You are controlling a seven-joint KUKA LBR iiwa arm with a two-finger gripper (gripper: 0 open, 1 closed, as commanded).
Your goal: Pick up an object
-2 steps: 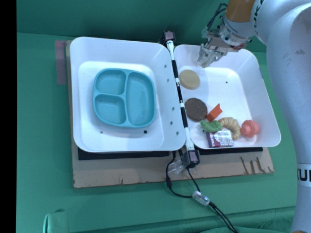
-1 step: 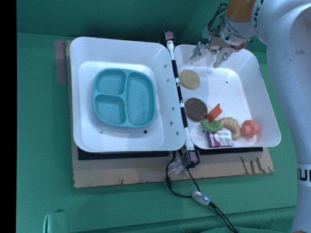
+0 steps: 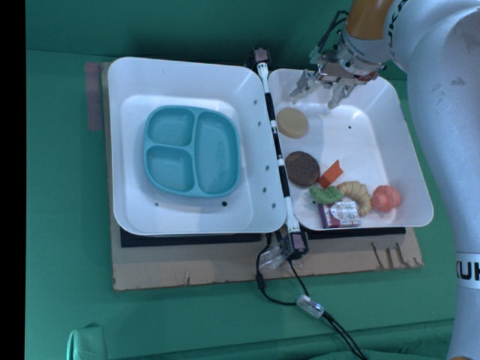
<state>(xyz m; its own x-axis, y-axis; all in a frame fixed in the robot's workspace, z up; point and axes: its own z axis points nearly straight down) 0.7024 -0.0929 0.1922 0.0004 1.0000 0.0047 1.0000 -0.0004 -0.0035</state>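
My gripper [image 3: 320,94] hangs over the far end of the right bin [image 3: 390,130], fingers spread apart with nothing between them. Just below and left of it lies a tan round cookie [image 3: 292,122]. Further toward the near end lie a dark brown round patty [image 3: 302,168], an orange-red wedge [image 3: 331,174], a green piece [image 3: 325,194], a tan croissant-like piece [image 3: 356,194], a red-orange tomato-like piece [image 3: 386,198] and a small printed packet [image 3: 339,214].
The left bin [image 3: 127,88] holds a teal three-compartment plate [image 3: 192,151]. A black-and-white divider bar [image 3: 273,137] runs between the bins. Cables [image 3: 300,295] trail off the near edge of the cardboard base. The arm crosses the right side of the view.
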